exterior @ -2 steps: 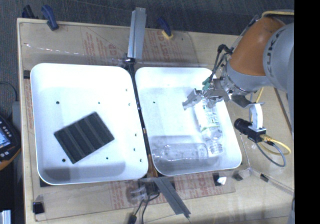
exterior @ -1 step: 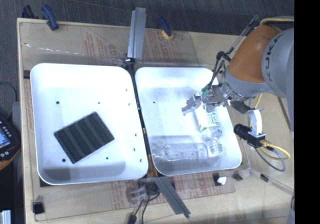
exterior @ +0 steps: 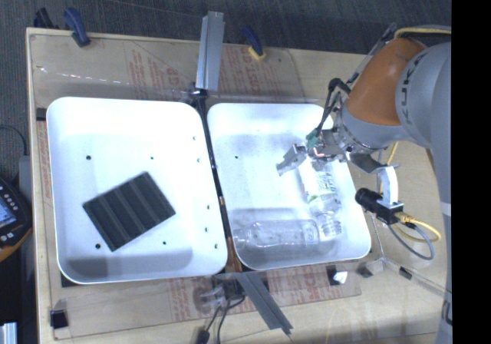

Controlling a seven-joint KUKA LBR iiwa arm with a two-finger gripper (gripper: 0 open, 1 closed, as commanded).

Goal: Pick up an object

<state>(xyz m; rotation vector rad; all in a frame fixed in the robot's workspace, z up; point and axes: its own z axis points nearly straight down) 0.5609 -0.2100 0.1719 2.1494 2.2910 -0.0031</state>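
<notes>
Arm over the right bin, two clear bottles below it.

Down at the bottom of the frame, one clear bottle [exterior: 275, 233] lies on its side along the near wall of the right bin [exterior: 253, 124]. Just above it, at lower right of that bin, a second bottle [exterior: 323, 190] with a label lies pointing up the frame, its cap end touching or all but touching the first. Over in the left bin [exterior: 115, 124], a dark ribbed slab [exterior: 129, 210] sits tilted at lower left. Moving up, the gripper [exterior: 295, 158] hangs over the right bin, just above the labelled bottle's upper end; whether the jaws are spread or pressed together, I cannot tell. Behind it, at upper right, the arm [exterior: 399, 97] with its orange band comes in over the surface [exterior: 138, 66].
</notes>
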